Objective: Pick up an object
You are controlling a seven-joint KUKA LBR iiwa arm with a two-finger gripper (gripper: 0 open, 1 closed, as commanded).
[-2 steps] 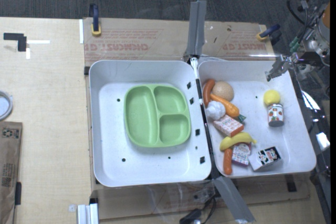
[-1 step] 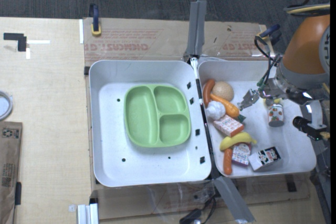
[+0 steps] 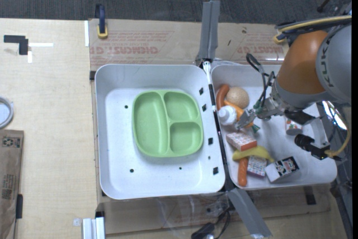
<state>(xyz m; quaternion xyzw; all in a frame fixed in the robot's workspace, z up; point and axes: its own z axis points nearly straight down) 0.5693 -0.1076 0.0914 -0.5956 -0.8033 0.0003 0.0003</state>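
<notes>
Pale wooden bench under dark carpet, bearing two shallow white bins side by side. We see the left bin (image 3: 106,137) holding a green divided plate (image 3: 168,122), and the right bin (image 3: 313,176) holding the clutter from which one object is to be taken.

The arm (image 3: 313,64), grey with an orange band, reaches in from the right, and its gripper (image 3: 250,118) is lowered over the left part of the right bin. We cannot tell whether the gripper is released or clenched, since the tip is small and merges with the items beneath it; nothing is visibly held.

We judge the candidate objects to lie just beside and below the tip. A white bottle (image 3: 226,115) sits to its left, touching an orange carrot-like piece (image 3: 222,94), with a beige ball (image 3: 237,97) up and left of the tip. A small pink box (image 3: 241,141) lies directly toward the near edge from the tip, its long axis running roughly left to right. Beyond it lie a banana (image 3: 253,152), a second orange piece (image 3: 242,172) near the bin's front wall, a printed card (image 3: 257,166) and a dark-and-white packet (image 3: 282,168).

The relation that matters, in our reading, is that the bottle and the pink box are nearest the tip, crowded against neighbours, so a clean grasp looks difficult.
</notes>
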